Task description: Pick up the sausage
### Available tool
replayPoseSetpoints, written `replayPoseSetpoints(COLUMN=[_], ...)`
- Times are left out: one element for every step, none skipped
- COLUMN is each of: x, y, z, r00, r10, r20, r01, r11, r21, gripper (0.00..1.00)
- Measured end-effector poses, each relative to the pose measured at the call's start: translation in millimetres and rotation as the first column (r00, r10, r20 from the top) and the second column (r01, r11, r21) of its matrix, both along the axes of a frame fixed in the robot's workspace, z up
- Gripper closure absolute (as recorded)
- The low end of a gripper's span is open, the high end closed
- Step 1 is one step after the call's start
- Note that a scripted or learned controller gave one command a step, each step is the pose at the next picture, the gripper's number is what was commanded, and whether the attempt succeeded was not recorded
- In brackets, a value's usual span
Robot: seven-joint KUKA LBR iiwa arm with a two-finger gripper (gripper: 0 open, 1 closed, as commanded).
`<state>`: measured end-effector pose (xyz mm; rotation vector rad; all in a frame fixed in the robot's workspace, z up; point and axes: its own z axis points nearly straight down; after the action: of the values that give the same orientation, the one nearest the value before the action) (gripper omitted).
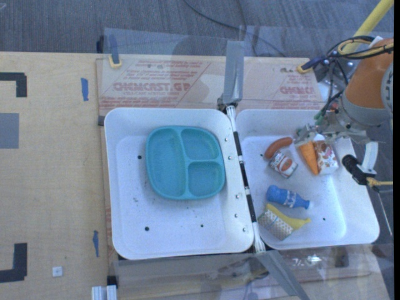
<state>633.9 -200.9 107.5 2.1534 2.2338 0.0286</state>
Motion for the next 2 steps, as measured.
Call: replayPoseSetpoints(x=[6.2,9.7], y=[-3.4,-3.0], z=[-0.3,-0.4], r00=[0.999,0.993], r10=[-0.049,-0.12], r20=[-0.005,-0.003], r01=[0.049,0.12], r11=[0.999,0.993], r21=[0.009,0.01], gripper=[0.0,0.0])
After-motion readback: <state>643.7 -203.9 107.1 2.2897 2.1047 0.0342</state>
